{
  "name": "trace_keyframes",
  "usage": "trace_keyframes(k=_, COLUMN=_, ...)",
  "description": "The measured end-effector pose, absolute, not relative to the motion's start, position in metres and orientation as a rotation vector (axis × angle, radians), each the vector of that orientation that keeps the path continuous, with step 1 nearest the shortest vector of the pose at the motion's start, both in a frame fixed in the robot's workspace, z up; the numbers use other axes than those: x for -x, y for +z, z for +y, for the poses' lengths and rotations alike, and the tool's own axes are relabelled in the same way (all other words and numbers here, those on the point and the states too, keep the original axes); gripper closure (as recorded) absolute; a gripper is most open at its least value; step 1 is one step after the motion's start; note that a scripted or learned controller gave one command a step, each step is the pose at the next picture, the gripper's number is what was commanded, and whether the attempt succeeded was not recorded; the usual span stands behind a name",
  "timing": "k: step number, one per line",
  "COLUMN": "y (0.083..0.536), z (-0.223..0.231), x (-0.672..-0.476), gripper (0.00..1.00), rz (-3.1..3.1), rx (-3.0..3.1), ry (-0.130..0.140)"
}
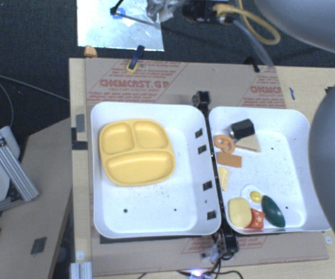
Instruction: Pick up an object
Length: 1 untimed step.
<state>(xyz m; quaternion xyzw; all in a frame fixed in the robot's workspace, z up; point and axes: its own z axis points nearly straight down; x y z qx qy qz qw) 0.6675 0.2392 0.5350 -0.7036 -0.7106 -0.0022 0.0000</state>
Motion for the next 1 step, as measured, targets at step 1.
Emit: trace_keyframes(k=1, y=0.5356, z=0.1542, x=-0.6689, gripper=1.00, rz=-2.217, rx=2.230, ry=-0.001)
